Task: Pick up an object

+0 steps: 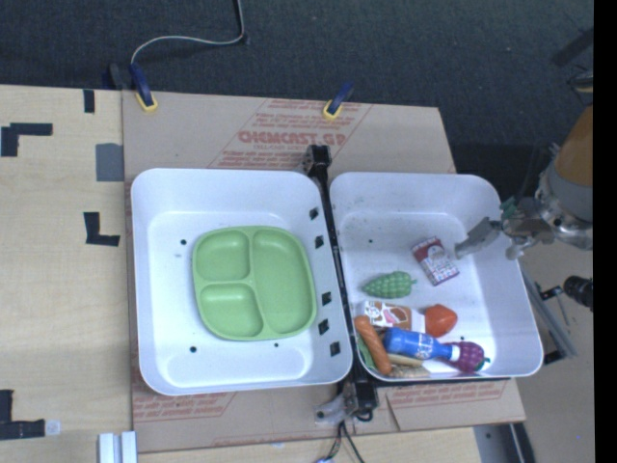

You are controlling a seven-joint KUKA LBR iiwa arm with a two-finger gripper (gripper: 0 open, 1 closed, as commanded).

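— So, what is the bench like?

— A pale wood-grain top (48, 258) on the left, with dark tape marks (96, 231) stuck to it. Over its middle lies a sheet of brown cardboard (289, 138) printed in red, pinned at its far edge by two yellow-and-blue clamps (145, 95). Beyond that the floor is dark carpet (386, 27), and a thin white cable (193, 39) loops across it.

— And the bins?

— Two shallow white ones sit side by side on the cardboard, joined by a black strip. The left bin (154, 210) holds a green divided plate (255, 283) lying flat near its middle. The right bin (482, 201) holds the small things: a red-and-white packet (435, 260) near the middle, a green knobbly toy (388, 284) just left of and below it, then a crowd along the near wall, namely a small printed carton (387, 313), a red tomato-like piece (441, 319), an orange carrot (372, 347), a blue bottle (416, 343) lying on its side, and a purple piece (469, 356) at the bottle's right end.

— Where is the arm?

— It comes in from the right, and the gripper (477, 234) hangs over the right bin's right side, beside the packet but apart from it.

— Is the claw gripping anything?

— Nothing shows between its fingers; whether they are spread or closed I cannot tell.
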